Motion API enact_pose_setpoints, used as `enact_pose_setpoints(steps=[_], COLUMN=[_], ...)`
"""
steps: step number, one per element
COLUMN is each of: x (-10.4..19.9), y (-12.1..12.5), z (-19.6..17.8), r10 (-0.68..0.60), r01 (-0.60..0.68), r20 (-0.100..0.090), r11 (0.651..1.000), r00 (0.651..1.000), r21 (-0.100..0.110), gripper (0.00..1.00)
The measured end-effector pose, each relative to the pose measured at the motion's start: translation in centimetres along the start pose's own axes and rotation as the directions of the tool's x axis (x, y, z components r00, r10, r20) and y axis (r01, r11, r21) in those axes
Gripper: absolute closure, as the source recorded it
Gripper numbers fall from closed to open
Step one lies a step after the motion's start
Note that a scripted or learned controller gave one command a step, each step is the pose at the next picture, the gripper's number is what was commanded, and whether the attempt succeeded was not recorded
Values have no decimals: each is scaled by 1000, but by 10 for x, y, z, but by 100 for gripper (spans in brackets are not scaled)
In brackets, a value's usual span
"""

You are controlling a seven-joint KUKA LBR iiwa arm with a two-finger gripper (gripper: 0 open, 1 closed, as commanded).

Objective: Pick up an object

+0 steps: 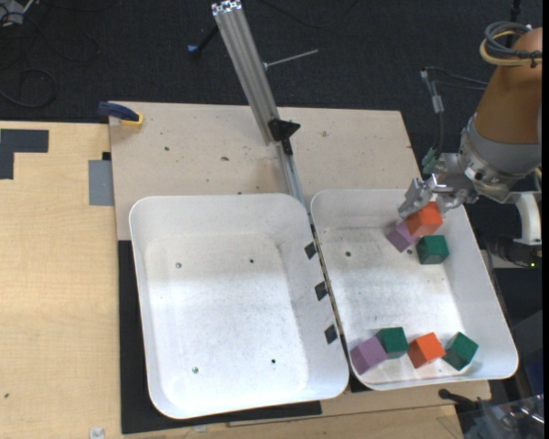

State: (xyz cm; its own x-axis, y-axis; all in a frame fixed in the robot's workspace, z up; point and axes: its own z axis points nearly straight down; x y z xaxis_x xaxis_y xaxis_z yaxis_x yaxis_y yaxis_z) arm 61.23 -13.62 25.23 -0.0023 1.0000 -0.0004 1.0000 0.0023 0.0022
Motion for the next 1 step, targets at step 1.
enact_pose_setpoints(steps=[1], x=[51], y=[-18], z=[-4], r10=[-1], r01=[2], r20=[-3], r11=[1000], r00=[1000], r21=[6], gripper=[100])
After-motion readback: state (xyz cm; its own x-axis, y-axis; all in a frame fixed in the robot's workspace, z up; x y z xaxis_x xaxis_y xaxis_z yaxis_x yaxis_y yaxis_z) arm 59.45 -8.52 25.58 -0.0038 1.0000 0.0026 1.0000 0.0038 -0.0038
